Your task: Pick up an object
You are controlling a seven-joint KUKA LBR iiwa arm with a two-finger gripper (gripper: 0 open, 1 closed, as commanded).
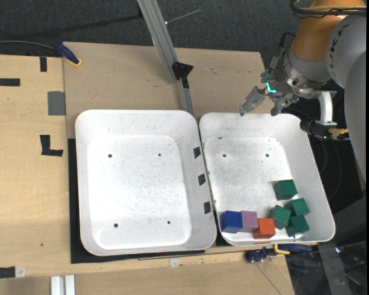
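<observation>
Gripper (262, 103) hangs w/ fingers spread, nothing in them, over far rim of right white plastic bin (307, 146). Small coloured blocks (264, 217) sit crowded in near corner; risk: fingers jam btwn neighbours or hit wall.

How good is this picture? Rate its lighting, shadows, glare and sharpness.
Camera view: lighting even and soft; both white bins are bright but not blown out, their specks legible; shadows faint, mostly under the bin rims; the blocks have crisp edges; the gripper looks slightly soft, with a small cyan light glowing nearby.
</observation>
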